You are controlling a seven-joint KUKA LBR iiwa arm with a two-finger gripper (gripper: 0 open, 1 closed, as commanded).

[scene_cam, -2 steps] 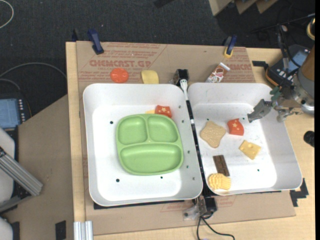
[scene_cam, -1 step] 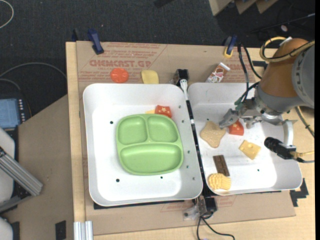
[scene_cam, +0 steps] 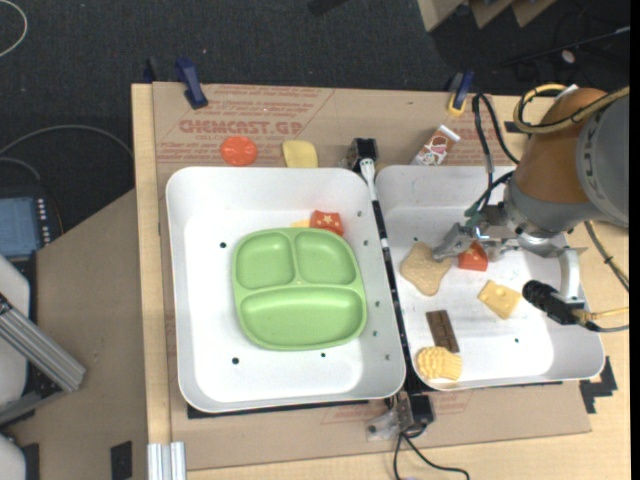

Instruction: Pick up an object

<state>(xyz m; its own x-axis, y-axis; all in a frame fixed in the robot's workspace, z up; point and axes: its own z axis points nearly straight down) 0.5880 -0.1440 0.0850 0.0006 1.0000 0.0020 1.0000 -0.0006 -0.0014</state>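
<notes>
At the near edge of the right bin (scene_cam: 560, 368) lies a yellow corn cob (scene_cam: 438, 365), with a brown chocolate bar (scene_cam: 441, 330) just behind it. Farther in sit a yellow cheese wedge (scene_cam: 498, 299) and a tan slice of bread (scene_cam: 423, 269), well apart from each other. Between them and slightly farther back, the pincer (scene_cam: 470, 251) is down in the bin with its fingers narrowly parted around a small red object (scene_cam: 474, 259), which sits between the tips. In the left bin (scene_cam: 200, 348) a green divided plate (scene_cam: 297, 288) rests in the middle, and a red strawberry-like piece (scene_cam: 326, 221) touches its far rim. Beyond the bins, on the counter (scene_cam: 160, 128), lie an orange round item (scene_cam: 238, 150), a pale yellow piece (scene_cam: 299, 154) and a small wrapped packet (scene_cam: 435, 148).
</notes>
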